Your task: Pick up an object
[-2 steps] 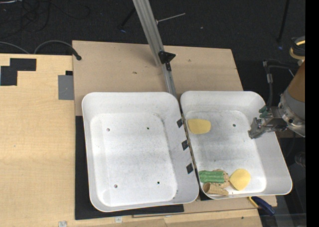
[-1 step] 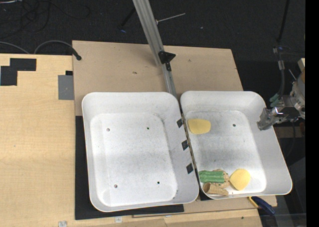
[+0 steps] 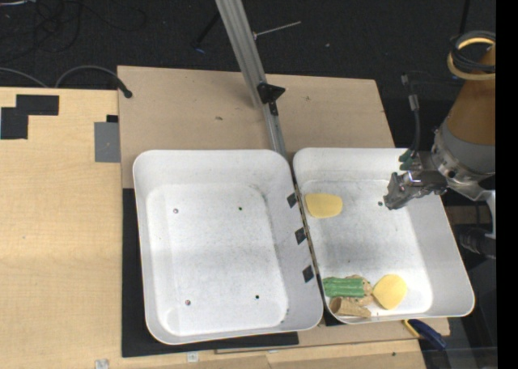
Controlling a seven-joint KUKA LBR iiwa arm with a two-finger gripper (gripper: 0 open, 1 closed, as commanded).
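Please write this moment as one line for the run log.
phase: approach | gripper: above right bin, nothing seen held | objects: yellow piece near divider; green item, yellow ball at front

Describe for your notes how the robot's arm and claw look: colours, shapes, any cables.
The arm is a thick rounded column, orange-tan above a grey wrist section, with a yellowish ring at its top. The claw is small, dark grey metal. A thin dark cable runs alongside.
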